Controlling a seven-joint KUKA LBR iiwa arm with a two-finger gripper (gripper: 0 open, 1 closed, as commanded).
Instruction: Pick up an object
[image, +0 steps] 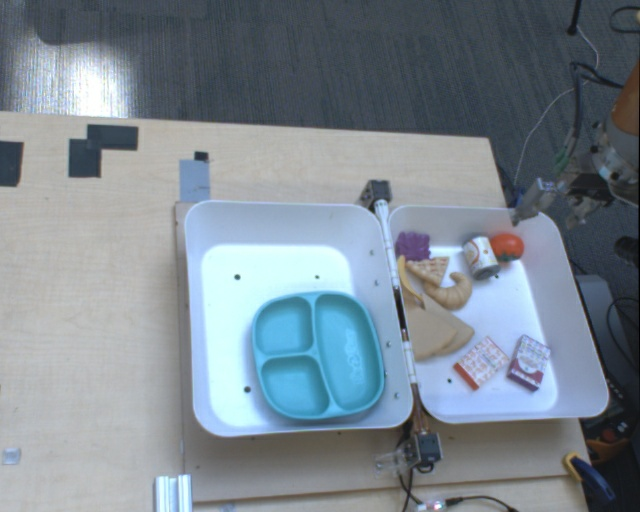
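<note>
The arm (600, 165) reached in from the right edge of the view, beyond the counter's far right corner. Its gripper (528, 205) hung at the far right corner of the right bin (585, 330), too small and blurred to read how the jaws stood.

1. Two white bins are sitting side by side: the left bin (195, 330) and the right bin (580, 330).
2. One blue divided plate (318, 354), with three compartments, is lying in the left bin.
3. Two small printed packets are lying in the right bin: one red and white (481, 361), one darker (528, 362).
4. One purple piece (412, 245), one croissant (450, 292), one tan wedge (436, 333), one small can (482, 256) and one red tomato (508, 246) are resting there too.
</note>
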